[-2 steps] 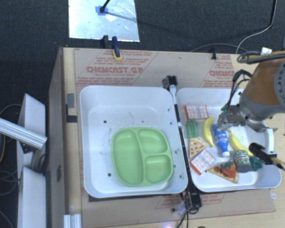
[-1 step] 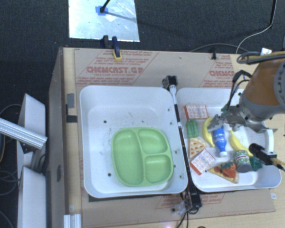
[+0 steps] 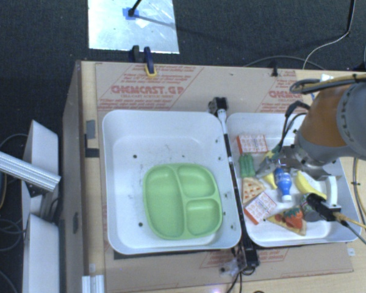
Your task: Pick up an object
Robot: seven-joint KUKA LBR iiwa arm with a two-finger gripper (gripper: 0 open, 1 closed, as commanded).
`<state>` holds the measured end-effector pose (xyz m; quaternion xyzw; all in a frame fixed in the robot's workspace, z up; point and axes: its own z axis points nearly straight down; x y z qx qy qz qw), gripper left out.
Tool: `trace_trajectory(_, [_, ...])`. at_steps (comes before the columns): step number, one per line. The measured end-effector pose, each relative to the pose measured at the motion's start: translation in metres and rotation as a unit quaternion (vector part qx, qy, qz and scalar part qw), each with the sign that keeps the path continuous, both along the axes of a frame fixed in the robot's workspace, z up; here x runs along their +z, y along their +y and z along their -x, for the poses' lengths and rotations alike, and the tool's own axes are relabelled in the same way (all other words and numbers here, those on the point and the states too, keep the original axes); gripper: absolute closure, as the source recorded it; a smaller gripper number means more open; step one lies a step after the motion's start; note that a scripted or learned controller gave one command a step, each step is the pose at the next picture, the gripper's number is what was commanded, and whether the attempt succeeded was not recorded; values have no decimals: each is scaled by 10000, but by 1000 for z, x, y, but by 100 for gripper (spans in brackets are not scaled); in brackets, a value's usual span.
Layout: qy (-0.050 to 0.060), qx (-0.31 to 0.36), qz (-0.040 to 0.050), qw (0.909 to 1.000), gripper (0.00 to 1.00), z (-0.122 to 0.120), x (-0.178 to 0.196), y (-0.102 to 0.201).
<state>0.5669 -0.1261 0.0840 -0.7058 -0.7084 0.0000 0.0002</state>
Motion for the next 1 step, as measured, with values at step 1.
trace_trajectory(1, [-22, 2, 1, 10000, 100, -2, 13, -1])
